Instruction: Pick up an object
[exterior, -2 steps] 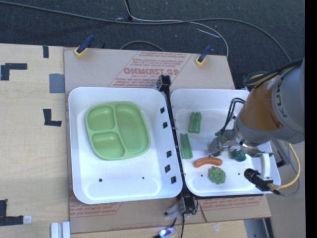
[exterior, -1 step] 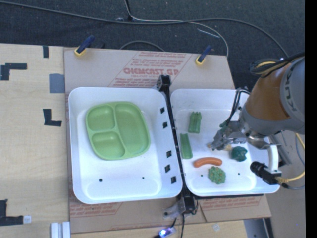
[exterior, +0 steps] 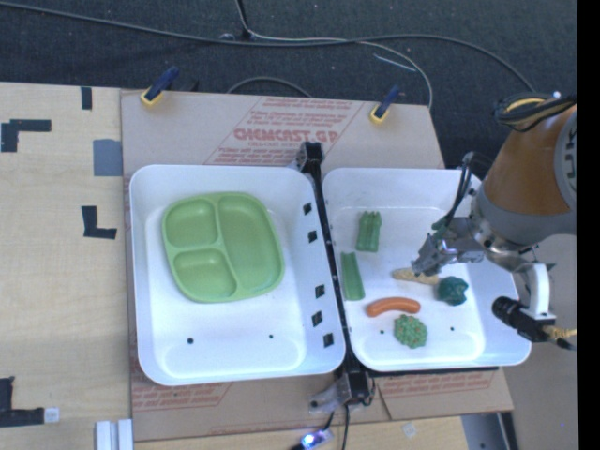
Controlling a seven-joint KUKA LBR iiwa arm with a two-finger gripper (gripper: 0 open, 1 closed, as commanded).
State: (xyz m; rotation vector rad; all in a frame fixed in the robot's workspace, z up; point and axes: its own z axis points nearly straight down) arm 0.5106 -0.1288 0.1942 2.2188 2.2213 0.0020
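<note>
The right bin (exterior: 469, 184) holds six small toys. A dark green ridged block (exterior: 368, 232) lies near the bin's upper left. A flat green strip (exterior: 352, 276) lies below that block, just beside the bin's left wall. An orange sausage (exterior: 393, 306) lies right of the strip's lower end. A light green bumpy clump (exterior: 410, 331) sits just below the sausage. A dark green round piece (exterior: 454, 291) sits to the right of the sausage. A pale tan stick (exterior: 409, 274) lies above the sausage, its right end running under the gripper (exterior: 434, 258).

The gripper is low inside the right bin, directly over the stick's right end and just beside the dark green round piece. Whether it is released or clenched cannot be told: its metal parts merge into one blurred grey shape. Contact with the stick cannot be confirmed.

The left bin (exterior: 150, 279) holds a light green divided plate (exterior: 223, 247) with three compartments, set toward the bin's upper left. Black clips (exterior: 321, 251) join the two bins along their shared wall.

Both bins rest on a sheet of printed cardboard (exterior: 272, 129), fastened at its far edge by two yellow-and-blue clamps (exterior: 160, 84). The cardboard lies on a pale wooden bench (exterior: 47, 279) with black tape marks. Beyond the bench is dark carpet (exterior: 112, 54) crossed by thin cables (exterior: 309, 37).

The arm (exterior: 530, 181) is cut off at the right. The red printing on the cardboard is only partly legible.
</note>
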